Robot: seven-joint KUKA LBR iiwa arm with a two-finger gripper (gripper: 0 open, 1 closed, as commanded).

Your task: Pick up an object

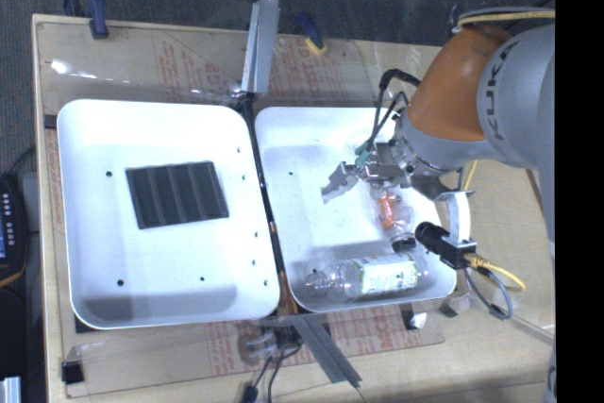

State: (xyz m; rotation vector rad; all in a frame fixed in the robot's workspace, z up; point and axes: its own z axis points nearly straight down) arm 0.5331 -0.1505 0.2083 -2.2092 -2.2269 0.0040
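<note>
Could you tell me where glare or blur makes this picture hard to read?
Camera view: the left bin is bleached to near-featureless white; the clear bottle in the right bin is hazy against it; the end effector looks soft, its tips indistinct.

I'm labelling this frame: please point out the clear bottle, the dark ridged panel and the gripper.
clear bottle (377, 277): camera view, on its label.
dark ridged panel (177, 193): camera view, its middle.
gripper (336, 185): camera view, between its fingers.

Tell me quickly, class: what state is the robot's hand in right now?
Hand: above the right bin, near a small orange bottle; it cannot be told whether it is open, closed, or holding anything.
</note>
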